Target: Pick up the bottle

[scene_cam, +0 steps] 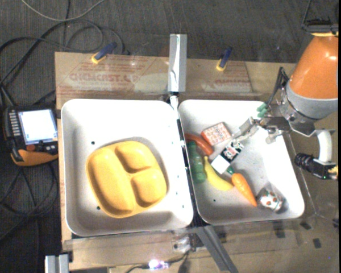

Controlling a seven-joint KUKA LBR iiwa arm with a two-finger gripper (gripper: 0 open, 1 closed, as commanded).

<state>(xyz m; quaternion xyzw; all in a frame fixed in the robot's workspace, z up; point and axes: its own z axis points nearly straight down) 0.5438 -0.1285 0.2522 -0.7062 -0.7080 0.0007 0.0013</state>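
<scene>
Not much done yet: the arm (315, 78) hangs over the right bin (290, 209), can't tell how its fingers are set, and the bottle (227, 158) (white, dark cap) lies untouched among the toy food beside the carrot (244, 189).

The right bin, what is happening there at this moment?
The grey and orange arm reaches in over the right bin, with its gripper low above a pile of small things. The pile includes a green bottle, a banana and a carrot. The left bin holds a yellow divided tray.
</scene>
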